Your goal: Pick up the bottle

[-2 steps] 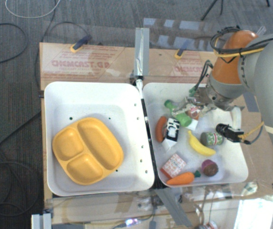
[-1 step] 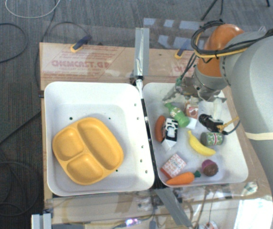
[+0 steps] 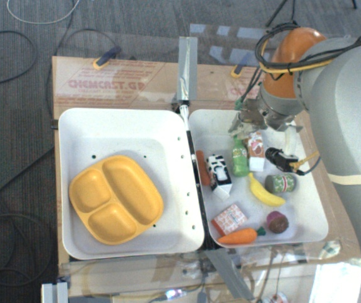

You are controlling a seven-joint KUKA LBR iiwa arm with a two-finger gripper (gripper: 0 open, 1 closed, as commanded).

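Note:
The bottle [image 3: 240, 159] is small and green and lies in the right bin [image 3: 313, 229], near its far middle, with its neck pointing to the far edge. My gripper [image 3: 246, 126] hangs just beyond the bottle's top, at the bin's far wall, and is not seen holding anything. The grey wrist with its orange band covers the far right corner of the bin.
Beside the bottle lie a red and white carton [image 3: 255, 151] and a black and white carton [image 3: 219, 172]. A banana [image 3: 266, 193], a green can [image 3: 281, 183], a carrot [image 3: 237, 237], a patterned box [image 3: 229, 219] and a dark plum [image 3: 277, 222] fill the near half. The left bin holds a yellow divided plate [image 3: 116, 198].

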